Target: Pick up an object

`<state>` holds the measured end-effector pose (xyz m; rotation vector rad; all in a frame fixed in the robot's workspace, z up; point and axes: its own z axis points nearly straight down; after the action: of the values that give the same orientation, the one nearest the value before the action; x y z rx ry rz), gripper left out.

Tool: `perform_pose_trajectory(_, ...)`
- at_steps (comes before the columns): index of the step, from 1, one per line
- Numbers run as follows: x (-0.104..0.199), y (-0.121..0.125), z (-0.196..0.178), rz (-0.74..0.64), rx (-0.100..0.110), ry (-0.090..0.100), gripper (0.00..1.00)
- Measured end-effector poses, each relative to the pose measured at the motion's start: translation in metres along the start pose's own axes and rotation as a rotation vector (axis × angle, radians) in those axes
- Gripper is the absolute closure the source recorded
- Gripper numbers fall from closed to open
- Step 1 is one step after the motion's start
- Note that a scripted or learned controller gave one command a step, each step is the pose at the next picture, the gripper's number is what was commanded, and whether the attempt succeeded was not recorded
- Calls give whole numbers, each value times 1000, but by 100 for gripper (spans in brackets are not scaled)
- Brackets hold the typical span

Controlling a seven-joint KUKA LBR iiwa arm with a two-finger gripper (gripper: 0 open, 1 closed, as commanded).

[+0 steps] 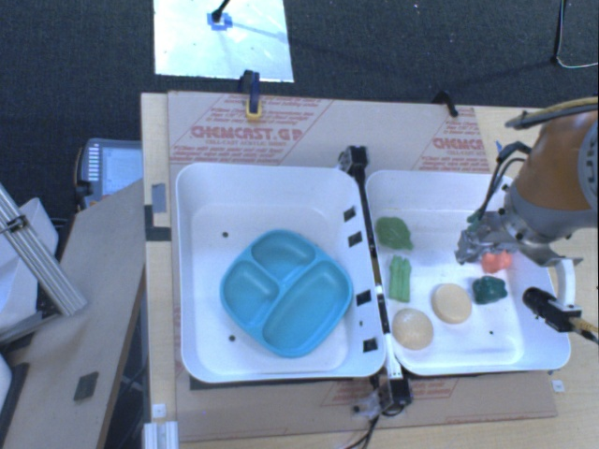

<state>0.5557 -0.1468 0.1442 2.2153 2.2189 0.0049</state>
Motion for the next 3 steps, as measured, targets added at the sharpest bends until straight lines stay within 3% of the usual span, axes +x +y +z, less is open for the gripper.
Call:
perform_pose_trajectory(2,-2,3,-96,-3,-1,0,100)
perform_pose_trajectory(3,52,-12,-87,-7,6,4,100)
